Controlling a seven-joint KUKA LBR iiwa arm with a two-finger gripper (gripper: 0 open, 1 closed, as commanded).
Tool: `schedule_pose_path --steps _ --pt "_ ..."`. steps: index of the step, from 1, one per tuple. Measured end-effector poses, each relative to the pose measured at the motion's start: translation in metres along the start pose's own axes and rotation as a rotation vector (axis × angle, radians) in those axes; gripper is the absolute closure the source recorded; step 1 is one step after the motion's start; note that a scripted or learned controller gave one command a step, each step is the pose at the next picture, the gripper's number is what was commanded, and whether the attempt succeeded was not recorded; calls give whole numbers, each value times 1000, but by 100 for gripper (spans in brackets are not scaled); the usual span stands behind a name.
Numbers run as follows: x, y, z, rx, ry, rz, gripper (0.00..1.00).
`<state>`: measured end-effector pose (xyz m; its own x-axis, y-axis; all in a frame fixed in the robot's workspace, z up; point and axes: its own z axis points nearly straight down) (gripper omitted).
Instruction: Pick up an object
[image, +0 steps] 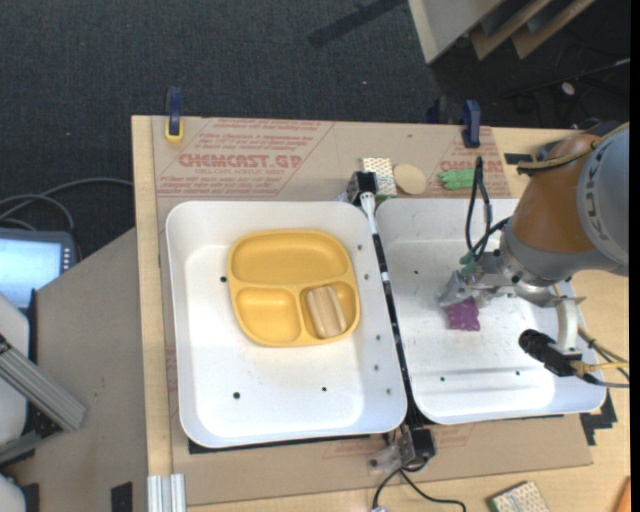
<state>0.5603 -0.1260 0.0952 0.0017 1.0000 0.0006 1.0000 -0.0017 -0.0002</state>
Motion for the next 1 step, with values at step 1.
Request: schedule_pose_path --steps 1 --pt "91 25 -95 -12 3 -13 100"
